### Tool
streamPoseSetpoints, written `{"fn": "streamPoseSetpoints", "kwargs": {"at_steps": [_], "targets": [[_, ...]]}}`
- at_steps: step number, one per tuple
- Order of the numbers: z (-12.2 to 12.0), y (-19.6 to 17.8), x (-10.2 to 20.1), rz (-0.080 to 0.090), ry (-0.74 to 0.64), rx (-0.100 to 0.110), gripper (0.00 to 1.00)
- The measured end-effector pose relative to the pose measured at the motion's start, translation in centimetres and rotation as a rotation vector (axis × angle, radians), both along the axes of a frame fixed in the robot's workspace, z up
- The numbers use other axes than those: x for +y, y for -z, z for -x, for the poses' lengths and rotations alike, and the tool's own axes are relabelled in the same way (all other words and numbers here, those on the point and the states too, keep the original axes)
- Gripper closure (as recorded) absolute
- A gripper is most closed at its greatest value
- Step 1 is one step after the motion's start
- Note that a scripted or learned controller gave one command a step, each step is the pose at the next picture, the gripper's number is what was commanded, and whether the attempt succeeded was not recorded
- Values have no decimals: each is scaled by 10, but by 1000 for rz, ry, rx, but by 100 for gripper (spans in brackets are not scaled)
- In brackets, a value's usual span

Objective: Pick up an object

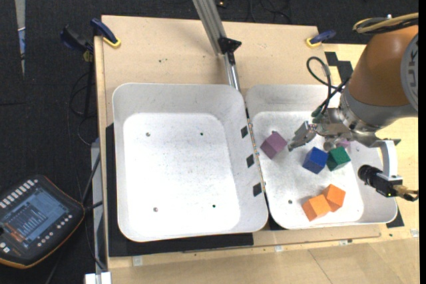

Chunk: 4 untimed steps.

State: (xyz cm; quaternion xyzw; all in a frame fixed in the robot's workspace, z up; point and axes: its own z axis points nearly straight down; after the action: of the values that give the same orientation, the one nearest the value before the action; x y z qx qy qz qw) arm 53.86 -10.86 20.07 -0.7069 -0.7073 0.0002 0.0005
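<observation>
Teach pendant (pixel 30 219) near-left, screen text unreadable. Right bin (pixel 279 103): orange blocks (pixel 324 202) near, blue cube (pixel 315 159), green cube (pixel 339 157), purple cube (pixel 273 143). Gripper (pixel 307 134) above, grip unclear.

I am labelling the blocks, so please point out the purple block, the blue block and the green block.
purple block (pixel 273 143), camera view, middle of its top face
blue block (pixel 315 160), camera view, middle of its top face
green block (pixel 339 157), camera view, its visible top
</observation>
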Motion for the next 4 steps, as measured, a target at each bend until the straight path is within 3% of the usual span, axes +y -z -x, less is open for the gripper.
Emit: {"fn": "streamPoseSetpoints", "kwargs": {"at_steps": [1,2,3,4], "targets": [[0,0,0,0,1,-1,0],[0,43,0,0,1,3,0],[-4,80,1,6,2,-12,0],[-8,80,0,7,1,-22,0]]}}
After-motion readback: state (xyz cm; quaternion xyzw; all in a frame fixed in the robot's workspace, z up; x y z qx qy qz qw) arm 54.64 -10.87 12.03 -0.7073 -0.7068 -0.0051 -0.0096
